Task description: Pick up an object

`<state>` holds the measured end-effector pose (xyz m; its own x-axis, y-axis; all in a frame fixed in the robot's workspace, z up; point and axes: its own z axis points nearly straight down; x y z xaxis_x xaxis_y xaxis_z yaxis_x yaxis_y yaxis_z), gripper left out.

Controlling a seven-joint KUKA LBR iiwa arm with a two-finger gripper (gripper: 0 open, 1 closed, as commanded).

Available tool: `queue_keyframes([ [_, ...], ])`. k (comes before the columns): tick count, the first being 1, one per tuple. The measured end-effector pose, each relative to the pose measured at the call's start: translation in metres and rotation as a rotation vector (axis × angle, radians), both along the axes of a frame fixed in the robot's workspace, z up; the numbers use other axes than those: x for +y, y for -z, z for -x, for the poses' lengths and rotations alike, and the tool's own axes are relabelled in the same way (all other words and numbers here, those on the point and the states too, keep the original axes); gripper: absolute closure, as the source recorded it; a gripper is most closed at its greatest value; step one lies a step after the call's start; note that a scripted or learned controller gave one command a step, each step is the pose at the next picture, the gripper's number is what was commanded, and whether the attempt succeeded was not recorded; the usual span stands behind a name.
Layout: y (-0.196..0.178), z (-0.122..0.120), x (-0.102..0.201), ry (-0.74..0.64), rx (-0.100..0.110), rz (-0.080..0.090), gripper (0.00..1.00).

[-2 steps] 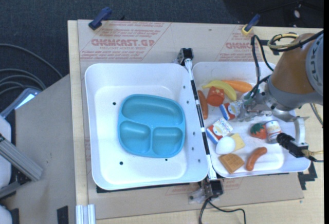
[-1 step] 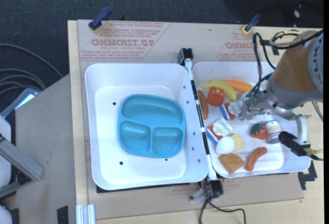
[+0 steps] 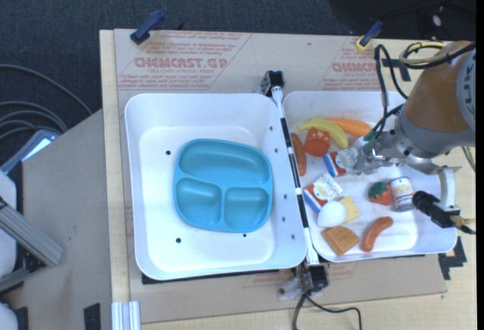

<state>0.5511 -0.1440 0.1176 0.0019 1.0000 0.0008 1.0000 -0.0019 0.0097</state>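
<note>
Counted: two white bins, left (image 3: 144,169) and right (image 3: 393,249). One blue tray (image 3: 223,185). One banana (image 3: 325,128), one carrot (image 3: 354,126), one egg (image 3: 330,214), one cracker (image 3: 340,239), two sausages (image 3: 376,232) (image 3: 299,153), two blue clamps (image 3: 147,26) (image 3: 369,35).

Both bins, the left bin (image 3: 144,169) and the right bin (image 3: 393,245), look like smooth white plastic with a soft sheen. The blue tray (image 3: 223,185) is matt moulded plastic. Toy foods, such as the banana (image 3: 327,128), sausage (image 3: 376,232) and egg (image 3: 331,214), appear glossy plastic. The bench top (image 3: 197,63) is printed cardboard, dull and papery. The arm (image 3: 442,105) has smooth orange and grey casing
</note>
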Motion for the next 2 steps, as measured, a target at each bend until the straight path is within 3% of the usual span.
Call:
queue_keyframes([
  [1, 0.0, 0.0, 0.0, 0.0, 0.0, 0.0, 0.0],
  [2, 0.03, -0.023, -0.01, -0.003, 0.006, -0.001, 0.0],
])
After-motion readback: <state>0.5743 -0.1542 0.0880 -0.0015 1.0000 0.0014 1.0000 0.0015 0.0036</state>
